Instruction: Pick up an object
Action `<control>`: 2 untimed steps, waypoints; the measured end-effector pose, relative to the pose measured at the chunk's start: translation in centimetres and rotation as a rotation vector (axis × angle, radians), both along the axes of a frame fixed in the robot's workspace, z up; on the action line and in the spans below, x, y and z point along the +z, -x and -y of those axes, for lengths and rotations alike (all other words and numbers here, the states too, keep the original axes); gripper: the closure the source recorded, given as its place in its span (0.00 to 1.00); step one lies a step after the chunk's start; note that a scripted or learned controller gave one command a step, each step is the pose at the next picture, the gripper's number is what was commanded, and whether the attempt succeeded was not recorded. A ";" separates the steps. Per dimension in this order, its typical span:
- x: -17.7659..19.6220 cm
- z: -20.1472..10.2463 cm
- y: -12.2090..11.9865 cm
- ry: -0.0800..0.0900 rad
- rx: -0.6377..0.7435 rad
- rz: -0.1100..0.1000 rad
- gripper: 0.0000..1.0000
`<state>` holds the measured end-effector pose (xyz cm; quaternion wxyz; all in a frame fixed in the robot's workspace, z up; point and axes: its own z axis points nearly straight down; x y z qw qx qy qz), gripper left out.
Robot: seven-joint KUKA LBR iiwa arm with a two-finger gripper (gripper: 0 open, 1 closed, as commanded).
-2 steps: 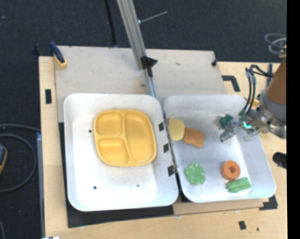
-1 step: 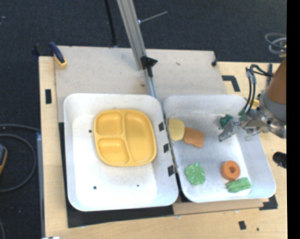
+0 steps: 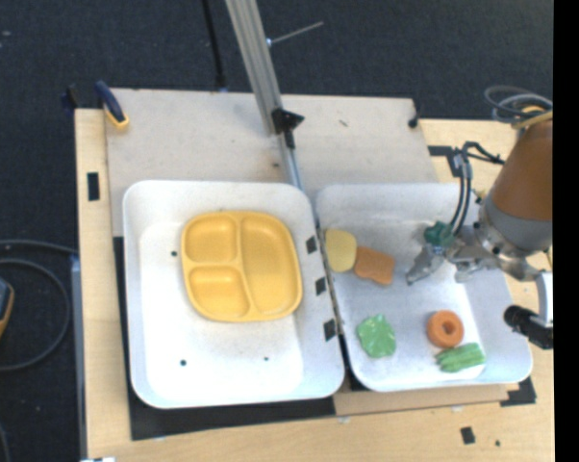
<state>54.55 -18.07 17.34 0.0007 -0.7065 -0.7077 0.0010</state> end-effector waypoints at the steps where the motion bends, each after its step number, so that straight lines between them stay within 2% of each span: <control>1: -4.2 0.2 0.1 0.001 -0.002 0.001 0.00; 2: -7.3 0.3 0.0 0.002 -0.004 0.005 0.00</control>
